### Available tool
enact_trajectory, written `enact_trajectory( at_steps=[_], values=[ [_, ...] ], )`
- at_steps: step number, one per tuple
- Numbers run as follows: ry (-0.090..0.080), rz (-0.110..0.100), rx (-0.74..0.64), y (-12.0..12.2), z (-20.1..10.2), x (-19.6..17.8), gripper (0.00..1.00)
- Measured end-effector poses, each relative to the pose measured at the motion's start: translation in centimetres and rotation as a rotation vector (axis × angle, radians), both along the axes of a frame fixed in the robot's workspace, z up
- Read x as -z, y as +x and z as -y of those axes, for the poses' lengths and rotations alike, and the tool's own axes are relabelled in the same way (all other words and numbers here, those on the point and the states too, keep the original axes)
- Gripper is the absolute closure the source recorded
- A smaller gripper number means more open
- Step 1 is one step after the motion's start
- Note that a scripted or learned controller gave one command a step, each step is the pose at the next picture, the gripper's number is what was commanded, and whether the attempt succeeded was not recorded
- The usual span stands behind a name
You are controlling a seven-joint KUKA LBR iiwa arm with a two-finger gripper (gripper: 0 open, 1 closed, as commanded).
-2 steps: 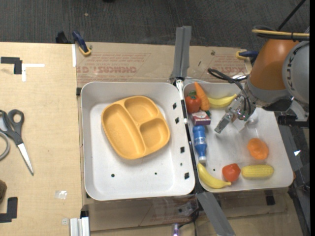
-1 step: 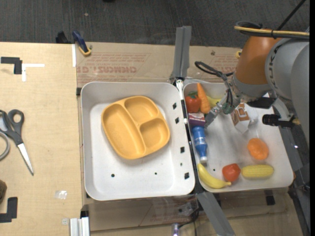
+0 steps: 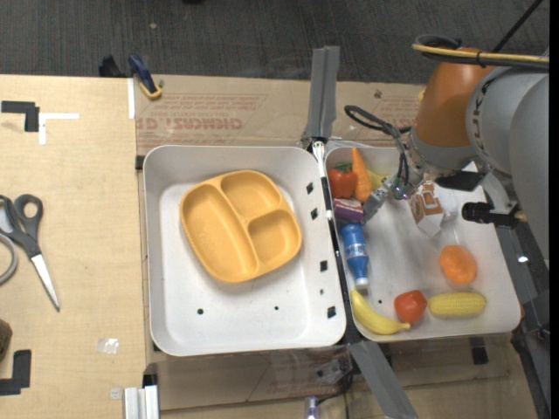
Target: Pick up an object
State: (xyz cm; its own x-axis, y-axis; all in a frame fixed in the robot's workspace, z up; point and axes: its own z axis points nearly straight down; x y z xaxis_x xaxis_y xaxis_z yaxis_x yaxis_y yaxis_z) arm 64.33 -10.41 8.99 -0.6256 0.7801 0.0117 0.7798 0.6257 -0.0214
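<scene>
The right bin (image 3: 489, 321) holds several toy foods. A carrot (image 3: 359, 166) and a red pepper (image 3: 342, 182) lie at its far left, with a purple piece (image 3: 348, 208) just below them. A blue bottle (image 3: 354, 251) lies along the left wall, and a banana (image 3: 374, 318) curves at the front. A red tomato (image 3: 410, 305), a corn cob (image 3: 455, 304) and an orange (image 3: 457, 264) sit at the front right. My gripper (image 3: 386, 195) hangs low in the bin's far left part, right of the pepper and purple piece. A white and orange packet (image 3: 427, 209) lies just to its right.
The left bin (image 3: 166, 312) carries a yellow divided plate (image 3: 240, 225). A grey divider post (image 3: 323, 85) stands between the bins at the back. Scissors (image 3: 31, 243) lie on the wooden bench at far left. The arm's orange band (image 3: 445, 103) and grey body cover the bin's far right corner.
</scene>
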Motion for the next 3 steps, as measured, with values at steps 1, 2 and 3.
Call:
enact_trajectory(
  at_steps=[1, 2, 3],
  values=[
    [-0.006, 0.008, 0.228, 0.2, 0.2, 0.1, 0.0],
    [-0.005, 0.02, 0.223, 0.6, 0.0, -1.0, 1.0],
    [-0.002, 0.026, 0.326, 1.6, -5.5, -11.8, 1.0]
  ],
)
